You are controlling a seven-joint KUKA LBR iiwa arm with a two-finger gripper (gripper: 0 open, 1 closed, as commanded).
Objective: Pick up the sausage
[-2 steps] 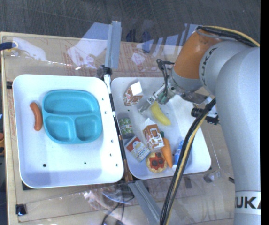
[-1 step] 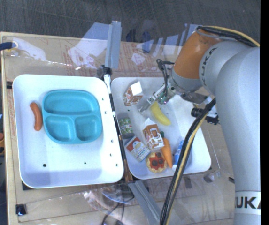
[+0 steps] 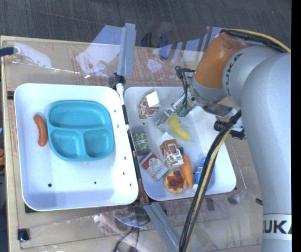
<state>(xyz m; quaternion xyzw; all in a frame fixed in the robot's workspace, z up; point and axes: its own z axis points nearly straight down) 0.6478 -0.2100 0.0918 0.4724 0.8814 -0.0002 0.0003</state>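
Note:
The sausage (image 3: 40, 129), orange-red and short, lies in the left bin (image 3: 66, 193) just left of a blue divided plate (image 3: 82, 128). My gripper (image 3: 167, 115) is far from it, low in the right bin (image 3: 221, 167), right beside the upper end of a yellow banana (image 3: 182, 130). The grey arm with its orange band comes in from the right above that bin and hides its right side.
The right bin holds several small items: a white and red carton (image 3: 150, 104), a green can (image 3: 139, 139), two snack packets (image 3: 170, 151), a carrot (image 3: 186, 170), a fruit tart (image 3: 174, 181). A black cable (image 3: 205, 167) hangs across that bin.

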